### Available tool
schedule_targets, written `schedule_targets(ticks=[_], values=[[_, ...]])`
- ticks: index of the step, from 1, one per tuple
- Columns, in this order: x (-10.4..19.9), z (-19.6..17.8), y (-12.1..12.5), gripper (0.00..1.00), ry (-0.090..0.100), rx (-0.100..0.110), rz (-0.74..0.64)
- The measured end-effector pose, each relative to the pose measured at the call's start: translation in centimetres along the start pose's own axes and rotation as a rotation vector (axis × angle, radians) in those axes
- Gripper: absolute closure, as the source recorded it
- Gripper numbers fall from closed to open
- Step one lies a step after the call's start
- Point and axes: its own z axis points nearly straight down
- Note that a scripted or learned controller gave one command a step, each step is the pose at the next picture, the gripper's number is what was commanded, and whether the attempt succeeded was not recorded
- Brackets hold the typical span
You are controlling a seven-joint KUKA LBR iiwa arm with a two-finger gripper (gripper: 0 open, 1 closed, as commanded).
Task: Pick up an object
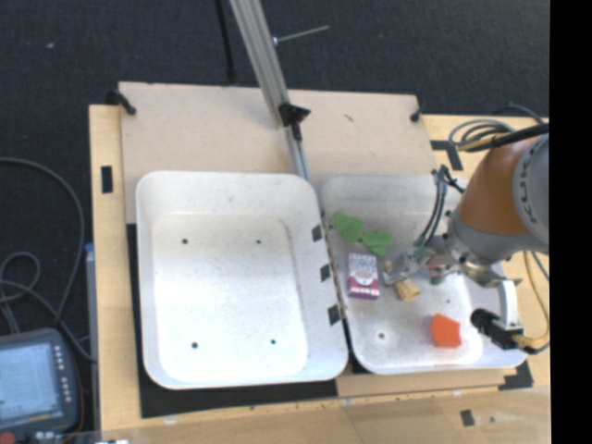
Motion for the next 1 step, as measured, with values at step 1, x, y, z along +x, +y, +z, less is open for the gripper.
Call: schedule_targets(ticks=[1], values=[[-0.13,-1.33,0.16,1.00,0.000,-0.007,0.008]])
